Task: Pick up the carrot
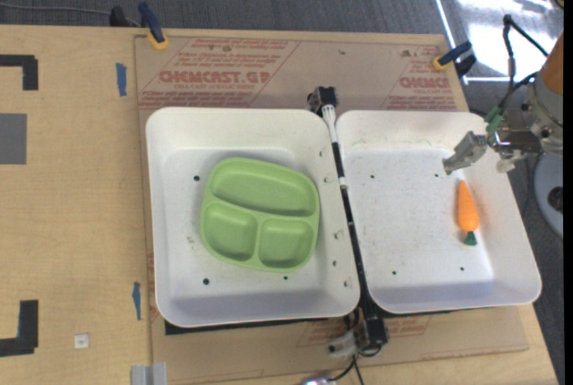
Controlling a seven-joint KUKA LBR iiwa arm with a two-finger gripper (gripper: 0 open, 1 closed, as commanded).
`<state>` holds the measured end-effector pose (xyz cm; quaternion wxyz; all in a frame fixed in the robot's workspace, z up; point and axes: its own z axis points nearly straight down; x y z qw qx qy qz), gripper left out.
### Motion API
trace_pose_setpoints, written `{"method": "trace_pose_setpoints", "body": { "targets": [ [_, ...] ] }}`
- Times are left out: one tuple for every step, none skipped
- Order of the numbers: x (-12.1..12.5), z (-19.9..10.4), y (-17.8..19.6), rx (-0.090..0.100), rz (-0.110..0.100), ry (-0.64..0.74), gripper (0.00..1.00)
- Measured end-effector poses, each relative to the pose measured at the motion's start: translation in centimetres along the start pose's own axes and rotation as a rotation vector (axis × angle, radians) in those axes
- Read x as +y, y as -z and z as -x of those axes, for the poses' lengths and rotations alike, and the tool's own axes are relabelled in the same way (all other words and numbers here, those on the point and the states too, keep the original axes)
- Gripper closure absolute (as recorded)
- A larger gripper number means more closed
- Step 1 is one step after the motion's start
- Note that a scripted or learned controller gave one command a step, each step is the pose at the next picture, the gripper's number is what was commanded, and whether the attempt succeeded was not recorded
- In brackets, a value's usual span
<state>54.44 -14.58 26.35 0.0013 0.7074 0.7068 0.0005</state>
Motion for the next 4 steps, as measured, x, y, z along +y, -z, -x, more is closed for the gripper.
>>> {"method": "trace_pose_setpoints", "body": {
  "targets": [
    [-3.8, 5.1, -5.3, 0.001, -0.004, -0.001, 0.00],
    [1.2, 6.7, -13.9, 0.005, -0.004, 0.003, 0.00],
    [-1.7, 5.4, -17.6, 0.006, 0.003, 0.004, 0.00],
    [-1.6, 5.7, -16.6, -0.002, 0.007, 0.002, 1.00]
  ]
}}
